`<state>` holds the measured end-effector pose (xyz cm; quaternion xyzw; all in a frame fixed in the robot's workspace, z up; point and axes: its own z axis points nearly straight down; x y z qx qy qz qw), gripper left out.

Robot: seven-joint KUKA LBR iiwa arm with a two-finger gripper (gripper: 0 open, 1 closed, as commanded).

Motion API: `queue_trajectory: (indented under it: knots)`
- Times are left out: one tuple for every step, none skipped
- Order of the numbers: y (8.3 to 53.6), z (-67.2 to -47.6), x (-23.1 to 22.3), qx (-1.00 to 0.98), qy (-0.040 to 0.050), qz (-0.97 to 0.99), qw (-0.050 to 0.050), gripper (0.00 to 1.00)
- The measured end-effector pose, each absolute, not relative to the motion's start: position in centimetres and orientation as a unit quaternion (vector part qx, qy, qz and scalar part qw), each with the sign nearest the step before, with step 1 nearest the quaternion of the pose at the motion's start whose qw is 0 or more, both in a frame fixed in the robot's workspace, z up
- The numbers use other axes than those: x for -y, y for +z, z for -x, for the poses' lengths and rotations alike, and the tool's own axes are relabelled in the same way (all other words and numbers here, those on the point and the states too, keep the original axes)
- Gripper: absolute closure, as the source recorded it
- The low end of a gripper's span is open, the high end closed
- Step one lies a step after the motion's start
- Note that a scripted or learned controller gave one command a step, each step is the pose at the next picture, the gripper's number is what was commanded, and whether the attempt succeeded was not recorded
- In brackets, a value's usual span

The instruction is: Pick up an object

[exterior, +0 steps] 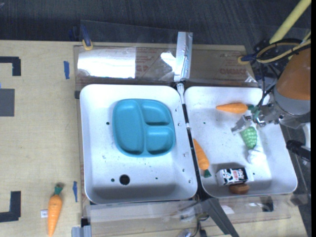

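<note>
Camera view, right bin [281, 181]: gripper [245, 123], fingers spread, over green toy [250, 136] near far edge; probably light, squashy; best pinched across middle.

Bench [34, 147], two bins [94, 132], carrot [54, 209]

Arm [296, 85] cut off at right edge; hand [248, 122] fingers blurred.
</note>
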<state>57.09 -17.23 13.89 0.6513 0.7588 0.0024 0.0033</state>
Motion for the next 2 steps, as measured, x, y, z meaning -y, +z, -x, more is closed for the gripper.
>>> queue_trajectory:
  knots:
    - [9.52, -58.26, 19.84, -0.733, 0.0012, -0.680, 0.001, 0.00]
    - [8.65, -59.15, 18.97, -0.749, 0.0003, -0.662, 0.002, 0.00]
